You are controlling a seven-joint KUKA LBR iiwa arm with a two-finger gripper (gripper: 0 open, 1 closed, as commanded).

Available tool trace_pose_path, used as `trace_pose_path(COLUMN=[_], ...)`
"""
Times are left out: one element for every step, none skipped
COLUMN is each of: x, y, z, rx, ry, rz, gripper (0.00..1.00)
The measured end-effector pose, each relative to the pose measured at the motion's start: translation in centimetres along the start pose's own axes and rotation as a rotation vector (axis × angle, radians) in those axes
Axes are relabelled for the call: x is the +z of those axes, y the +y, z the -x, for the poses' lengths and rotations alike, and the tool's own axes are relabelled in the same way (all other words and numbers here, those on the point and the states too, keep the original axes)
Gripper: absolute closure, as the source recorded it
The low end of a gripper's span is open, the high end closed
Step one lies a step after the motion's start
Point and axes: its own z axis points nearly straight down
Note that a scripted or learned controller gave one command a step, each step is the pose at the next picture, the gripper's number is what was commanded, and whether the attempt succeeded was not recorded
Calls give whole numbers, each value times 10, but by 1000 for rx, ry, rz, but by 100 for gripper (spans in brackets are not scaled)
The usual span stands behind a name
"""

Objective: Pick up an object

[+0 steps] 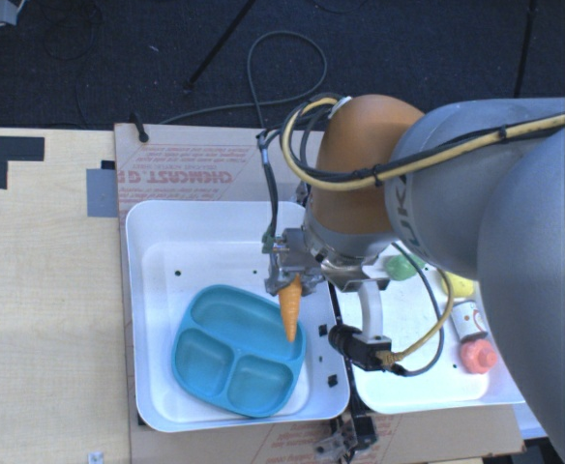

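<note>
Red print on the flat brown cardboard sheet [191,174] under the bins, at 12 o'clock from the left shallow white plastic bin [139,259]: upside-down, mirrored-looking letters, roughly "CHEMCRAFT", second word unclear. More faint red print on cardboard at 6 o'clock, unreadable. Dark letters on the grey arm [403,222], partly hidden, not legible.

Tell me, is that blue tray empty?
Looks empty: the tray's three visible compartments are bare. The carrot hangs point-down at its edge under the gripper.
</note>
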Motion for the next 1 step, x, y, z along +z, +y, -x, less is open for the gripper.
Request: trace_pose_path(x=[-1], y=[0], z=[1], rx=[2], ry=[-1], rz=[1], gripper=[0])
